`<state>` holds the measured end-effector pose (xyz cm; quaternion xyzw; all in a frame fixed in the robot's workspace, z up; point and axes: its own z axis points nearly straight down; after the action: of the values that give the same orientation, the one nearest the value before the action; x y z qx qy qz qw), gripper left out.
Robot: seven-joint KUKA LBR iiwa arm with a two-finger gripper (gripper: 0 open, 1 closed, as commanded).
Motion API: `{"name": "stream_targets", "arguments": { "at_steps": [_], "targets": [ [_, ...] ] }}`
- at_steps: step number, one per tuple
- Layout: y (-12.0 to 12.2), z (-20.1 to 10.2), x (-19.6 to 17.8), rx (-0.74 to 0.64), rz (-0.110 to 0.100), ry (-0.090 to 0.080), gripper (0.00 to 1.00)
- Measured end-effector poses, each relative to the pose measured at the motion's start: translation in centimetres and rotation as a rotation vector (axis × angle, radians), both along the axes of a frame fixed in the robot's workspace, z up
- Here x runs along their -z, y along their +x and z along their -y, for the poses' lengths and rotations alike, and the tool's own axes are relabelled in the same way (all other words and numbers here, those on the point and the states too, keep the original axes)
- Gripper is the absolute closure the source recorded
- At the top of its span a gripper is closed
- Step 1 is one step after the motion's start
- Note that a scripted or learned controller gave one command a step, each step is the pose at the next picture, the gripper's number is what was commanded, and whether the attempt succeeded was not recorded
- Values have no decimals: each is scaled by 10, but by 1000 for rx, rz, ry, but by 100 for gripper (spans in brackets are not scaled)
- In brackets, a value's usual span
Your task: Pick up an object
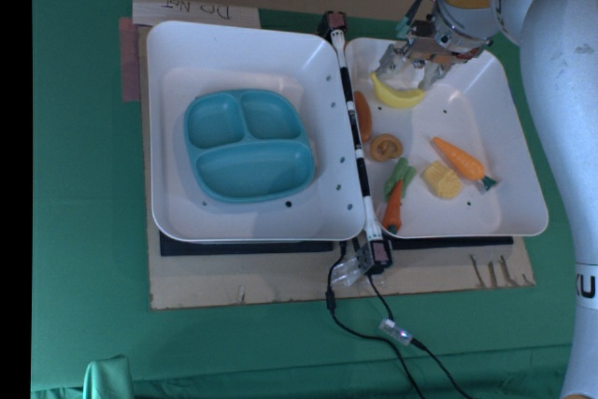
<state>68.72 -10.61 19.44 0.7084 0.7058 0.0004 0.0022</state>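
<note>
My gripper (409, 73) hangs over the far part of the right bin (523, 201), with its fingers spread open. A yellow banana (396, 94) lies just below and in front of the fingertips, with nothing clearly between them. Further forward in the same bin lie a large orange carrot (458, 160), a yellow piece of food (442, 179), a round brown slice (385, 147), a small carrot with a green top (395, 197) and an orange sausage-like piece (362, 115) against the left wall.
The left bin (168, 201) holds a teal divided plate (248, 143). A black-and-white bar (356, 135) runs along the seam between the bins, with cables (374, 313) trailing off the bench front. The grey arm (561, 107) crosses the right side.
</note>
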Motion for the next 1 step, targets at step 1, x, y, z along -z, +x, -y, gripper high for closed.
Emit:
{"name": "stream_targets", "arguments": {
  "at_steps": [1],
  "targets": [
    [-11, -1, 8, -1, 12, -2, 0]
  ]
}}
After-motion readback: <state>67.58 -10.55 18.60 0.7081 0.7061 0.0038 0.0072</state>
